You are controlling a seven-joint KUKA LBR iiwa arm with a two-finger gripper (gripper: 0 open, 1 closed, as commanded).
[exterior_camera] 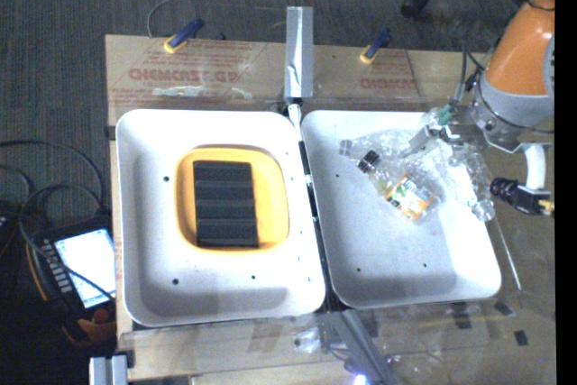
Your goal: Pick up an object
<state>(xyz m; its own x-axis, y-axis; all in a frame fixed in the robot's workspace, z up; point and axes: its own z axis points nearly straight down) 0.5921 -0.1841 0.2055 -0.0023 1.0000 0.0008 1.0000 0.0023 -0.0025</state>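
Note:
A crumpled clear plastic bottle [406, 171] with a black cap [368, 162] and an orange and green label [408, 197] lies in the upper middle of the right bin [361, 248]. A yellow tray holding a black ribbed block [225, 203] sits in the middle of the left bin [144, 284]. The arm, with its orange band [526, 50], reaches in from the upper right. My gripper [444, 125] is low at the right bin's upper right, right at the far end of the clear plastic. Glare and the plastic blur its tip.
A metal strip [298, 59] stands upright behind the divide between the bins. Two blue and yellow clamps [183, 34] [376, 44] hold the board at the back. A black cable fitting [518, 192] hangs by the right bin's right rim. A tablet [81, 264] lies on the floor at left.

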